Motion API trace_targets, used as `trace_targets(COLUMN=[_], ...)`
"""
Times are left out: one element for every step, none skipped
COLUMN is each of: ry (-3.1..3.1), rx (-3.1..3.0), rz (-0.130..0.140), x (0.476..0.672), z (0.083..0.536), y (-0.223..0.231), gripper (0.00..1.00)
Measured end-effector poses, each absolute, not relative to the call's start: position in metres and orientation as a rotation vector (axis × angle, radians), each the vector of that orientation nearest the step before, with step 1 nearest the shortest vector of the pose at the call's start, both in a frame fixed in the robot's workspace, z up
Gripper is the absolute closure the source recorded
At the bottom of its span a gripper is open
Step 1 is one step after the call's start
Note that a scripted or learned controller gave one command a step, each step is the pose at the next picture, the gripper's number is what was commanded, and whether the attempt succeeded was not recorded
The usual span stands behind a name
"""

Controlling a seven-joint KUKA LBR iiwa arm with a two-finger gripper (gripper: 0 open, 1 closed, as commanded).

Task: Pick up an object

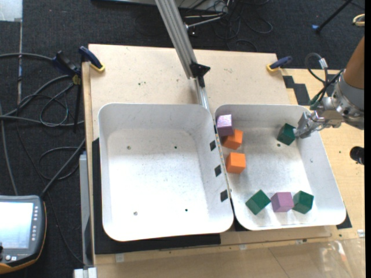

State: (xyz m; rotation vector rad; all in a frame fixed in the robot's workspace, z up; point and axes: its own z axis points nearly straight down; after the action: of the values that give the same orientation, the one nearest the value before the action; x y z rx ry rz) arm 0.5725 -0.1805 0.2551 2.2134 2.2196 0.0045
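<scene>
The gripper [302,127] sits at the upper right of the right bin [324,172], reaching in from the 3 o'clock side of the camera view. Directly beside it, at its 9 o'clock, lies a dark green block [286,134], which appears to touch the gripper tip. Whether the block is actually clasped cannot be told from this slant.

The block is roughly cubic, so it offers no meaningful long axis; any square approach should serve. It sits near the upper right wall of the bin (little room remains on that side).

Other candidates lie farther off. A purple block [224,121] and an orange block [233,138] sit touching each other by the divider, at about 9 o'clock from the gripper. A second orange block [236,162] lies just below them. Along the lower edge, at about 6 to 7 o'clock, stand a green block [258,202], a purple block [282,201] and another green block [303,201], close together.

Judgement: the dark green block is the nearest object by a wide margin, and the coming move turns on it.
</scene>
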Motion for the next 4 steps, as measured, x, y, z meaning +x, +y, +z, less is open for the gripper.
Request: trace_targets(ry=[2.230,2.232,2.232,2.231], rx=[2.213,2.214,2.213,2.214], rz=[0.003,0.001,0.002,0.000], x=[0.566,0.573,0.583,0.580], z=[0.256,0.243,0.235,0.234], y=[-0.123,-0.070,-0.014,0.030], gripper=[1.00,1.00,1.00,1.00])
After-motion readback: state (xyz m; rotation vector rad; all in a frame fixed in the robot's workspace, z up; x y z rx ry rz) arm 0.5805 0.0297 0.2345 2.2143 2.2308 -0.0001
